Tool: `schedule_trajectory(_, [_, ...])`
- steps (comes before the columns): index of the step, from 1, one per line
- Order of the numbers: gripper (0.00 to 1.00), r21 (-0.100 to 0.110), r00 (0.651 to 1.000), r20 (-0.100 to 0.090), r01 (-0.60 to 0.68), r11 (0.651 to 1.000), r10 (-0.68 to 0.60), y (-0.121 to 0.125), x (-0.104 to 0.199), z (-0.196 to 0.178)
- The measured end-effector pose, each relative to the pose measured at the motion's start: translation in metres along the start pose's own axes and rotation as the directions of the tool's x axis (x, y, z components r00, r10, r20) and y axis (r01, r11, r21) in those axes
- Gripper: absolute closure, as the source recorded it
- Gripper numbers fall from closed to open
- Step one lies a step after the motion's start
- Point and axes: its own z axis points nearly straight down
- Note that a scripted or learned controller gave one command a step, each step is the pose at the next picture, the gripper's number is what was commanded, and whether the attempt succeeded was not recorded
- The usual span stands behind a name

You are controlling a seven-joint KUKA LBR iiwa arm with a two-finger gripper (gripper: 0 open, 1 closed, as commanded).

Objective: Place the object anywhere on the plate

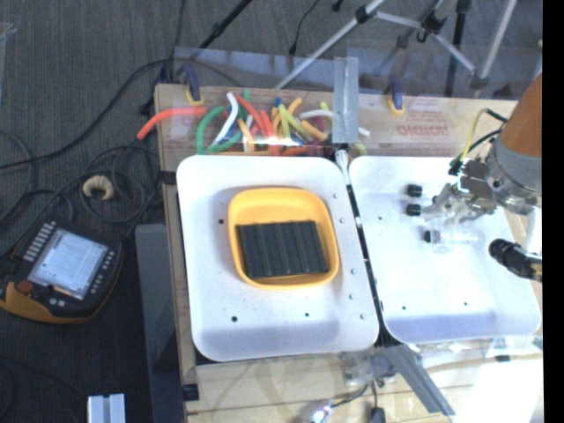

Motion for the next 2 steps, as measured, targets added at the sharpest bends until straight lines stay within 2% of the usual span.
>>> schedule_trajectory(1, [1.00, -0.010, 1.000, 0.002, 0.027, 1.000, -0.027, -0.052, 0.075, 0.063])
schedule_trajectory(2, [1.00, 0.000, 0.981, -0.003, 0.194, 0.981, -0.194, -0.093, 0.136, 0.003])
